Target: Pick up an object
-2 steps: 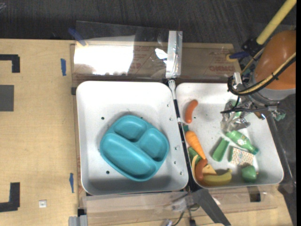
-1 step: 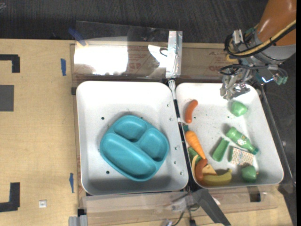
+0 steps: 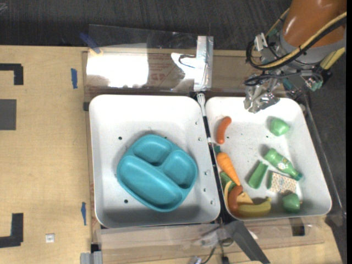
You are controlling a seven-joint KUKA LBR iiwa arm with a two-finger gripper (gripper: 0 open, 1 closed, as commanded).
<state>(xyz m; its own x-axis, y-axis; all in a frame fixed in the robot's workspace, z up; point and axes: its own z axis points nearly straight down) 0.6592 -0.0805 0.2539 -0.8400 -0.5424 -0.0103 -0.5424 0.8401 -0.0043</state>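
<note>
My gripper hangs over the far edge of the right bin, with nothing seen between its metal fingers. Below it in that bin lie an orange sausage-like piece, a carrot, a light green round piece, a green bottle, a green cylinder, a banana, a small patterned box and a green ball. The nearest pieces are the orange sausage to the gripper's lower left and the light green piece to its lower right.
The left bin holds a teal divided plate. A clear plastic sheet with tape lies behind the bins. The orange and grey arm enters from the upper right with cables around the wrist.
</note>
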